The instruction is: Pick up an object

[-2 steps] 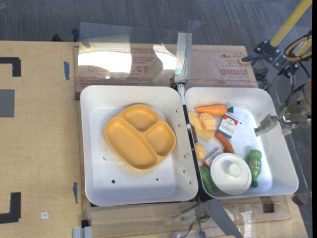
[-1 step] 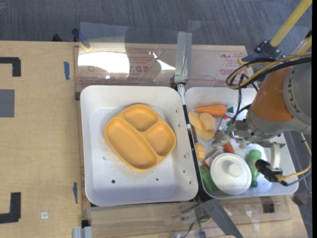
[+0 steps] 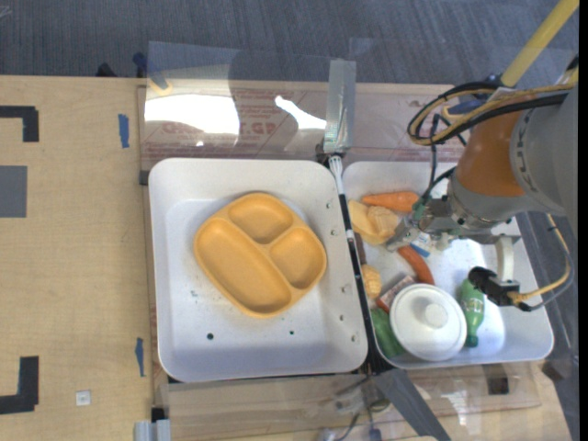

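pincer (image 3: 411,234) | opening: cannot tell (wrist hides it) | low among right bin (image 3: 533,338) food

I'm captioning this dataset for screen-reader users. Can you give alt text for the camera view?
A grey and orange robot arm reaches from the right into the right white bin, its gripper low among toy foods: a carrot, a yellow piece, a white lidded bowl. The left bin holds a yellow divided plate.

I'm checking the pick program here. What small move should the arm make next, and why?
Probably a short straight descent. The claw hangs low in the right bin, over the clutter between the pale yellow piece and the red-orange stick, with nothing visibly gripped yet.
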Robot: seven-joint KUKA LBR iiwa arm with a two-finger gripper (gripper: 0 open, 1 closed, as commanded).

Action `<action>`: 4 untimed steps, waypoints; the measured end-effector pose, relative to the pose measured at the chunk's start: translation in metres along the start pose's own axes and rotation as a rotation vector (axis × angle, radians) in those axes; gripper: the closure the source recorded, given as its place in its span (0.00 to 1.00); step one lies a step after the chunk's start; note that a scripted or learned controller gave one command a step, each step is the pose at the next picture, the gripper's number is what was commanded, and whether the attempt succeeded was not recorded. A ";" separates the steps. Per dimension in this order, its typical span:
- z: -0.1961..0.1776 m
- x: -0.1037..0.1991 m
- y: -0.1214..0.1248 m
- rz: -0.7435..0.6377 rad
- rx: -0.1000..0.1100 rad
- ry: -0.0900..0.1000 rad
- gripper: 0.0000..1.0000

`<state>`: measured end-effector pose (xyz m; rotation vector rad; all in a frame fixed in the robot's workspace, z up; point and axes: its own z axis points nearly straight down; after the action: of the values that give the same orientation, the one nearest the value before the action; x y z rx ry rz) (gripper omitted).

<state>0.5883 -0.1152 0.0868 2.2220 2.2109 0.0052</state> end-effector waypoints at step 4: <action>-0.095 0.054 0.074 0.392 0.012 -0.001 0.00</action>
<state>0.6616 -0.0608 0.1817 2.6170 1.7411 -0.0065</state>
